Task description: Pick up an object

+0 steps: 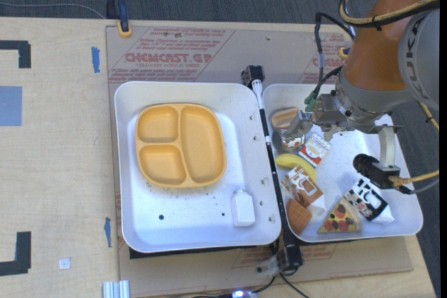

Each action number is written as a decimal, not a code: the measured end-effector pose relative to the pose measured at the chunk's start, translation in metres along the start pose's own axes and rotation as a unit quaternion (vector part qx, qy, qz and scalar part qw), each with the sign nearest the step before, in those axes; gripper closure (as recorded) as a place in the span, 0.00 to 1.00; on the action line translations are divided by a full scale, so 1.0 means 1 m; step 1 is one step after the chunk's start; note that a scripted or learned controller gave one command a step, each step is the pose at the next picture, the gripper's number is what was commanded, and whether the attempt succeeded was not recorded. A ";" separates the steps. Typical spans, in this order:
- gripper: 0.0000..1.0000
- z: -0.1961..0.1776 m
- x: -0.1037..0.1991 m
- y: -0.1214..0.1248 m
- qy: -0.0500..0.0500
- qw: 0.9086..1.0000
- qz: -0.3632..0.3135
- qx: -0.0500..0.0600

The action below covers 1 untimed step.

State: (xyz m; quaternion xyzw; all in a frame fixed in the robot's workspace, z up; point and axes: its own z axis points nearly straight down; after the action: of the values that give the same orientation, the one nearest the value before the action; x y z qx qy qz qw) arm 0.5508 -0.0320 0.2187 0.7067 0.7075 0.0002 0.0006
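Observation:
My gripper hangs low over the far left part of the right bin, under the grey and orange arm. Just beside it lies a tan bun-like toy, and I cannot tell whether they touch. A small red and white carton lies right below the gripper. Nearer the front are a yellow banana, a brown and white packet, a waffle-like piece, a pizza slice and a black and white box.
The left bin holds a yellow divided plate and a small white block. A black rail runs between the bins. The arm's cables and a black fitting hang over the right bin's right side.

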 end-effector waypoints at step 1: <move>0.00 0.034 -0.037 -0.026 0.000 1.000 0.001 0.001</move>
State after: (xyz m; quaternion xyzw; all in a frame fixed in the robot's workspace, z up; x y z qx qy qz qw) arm 0.5247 -0.0687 0.1846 0.7073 0.7069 -0.0002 -0.0004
